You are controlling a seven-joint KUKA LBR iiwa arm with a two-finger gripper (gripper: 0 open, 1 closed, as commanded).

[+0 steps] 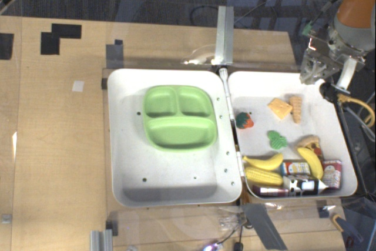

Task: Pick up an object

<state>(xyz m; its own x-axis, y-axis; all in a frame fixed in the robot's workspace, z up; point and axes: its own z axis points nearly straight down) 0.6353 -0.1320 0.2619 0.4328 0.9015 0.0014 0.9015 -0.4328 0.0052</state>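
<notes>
My gripper (325, 73) hangs over the far right corner of the right bin (258, 84), below the grey wrist and orange band, and nothing shows in it. Toy food lies in that bin. A yellow cheese wedge (280, 108) and a tan wafer (296, 109) are nearest the gripper, a little to its front left. A red strawberry (244, 121) and a green broccoli piece (277, 139) lie mid-bin. Along the front wall sit two bananas (263, 161) (311, 160), a corn cob (263, 176), small bottles (302, 187) and a red can (332, 173).
The left bin (126, 173) holds a green divided plate (178, 116). A metal post (224, 38) stands behind the divider between the bins. Cables run along the bench's right side (358, 106). Bare wooden bench (53, 144) stretches to the left.
</notes>
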